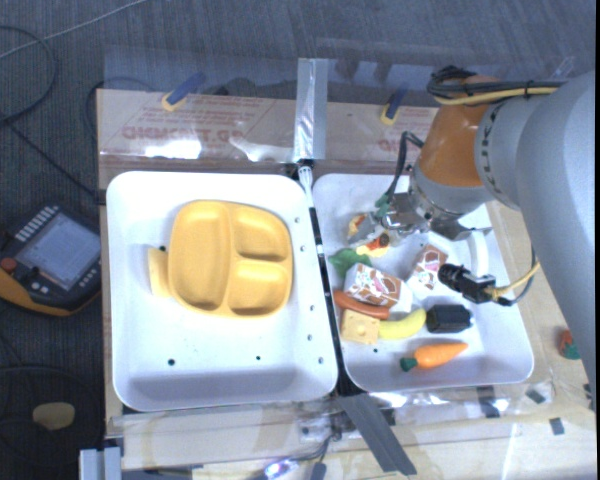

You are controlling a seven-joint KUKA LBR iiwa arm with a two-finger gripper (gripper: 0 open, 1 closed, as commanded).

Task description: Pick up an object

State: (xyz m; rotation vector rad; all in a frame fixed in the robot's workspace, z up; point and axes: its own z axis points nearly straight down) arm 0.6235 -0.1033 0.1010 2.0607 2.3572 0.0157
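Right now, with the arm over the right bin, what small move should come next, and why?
Probably a short descent. The gripper sits above the toy clutter at the right bin's upper left, and nothing shows between its fingers. The carrot and banana lie further toward the front, so the nearest pieces beneath seem the likelier target.

Slanted overhead view of both bins (120, 298)

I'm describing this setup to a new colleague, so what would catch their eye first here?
First the big yellow divided tray, lying in the left bin. Next the bright clutter of toy food in the right bin, including a banana and a carrot near its front. The grey arm's orange band hangs over that bin's back.
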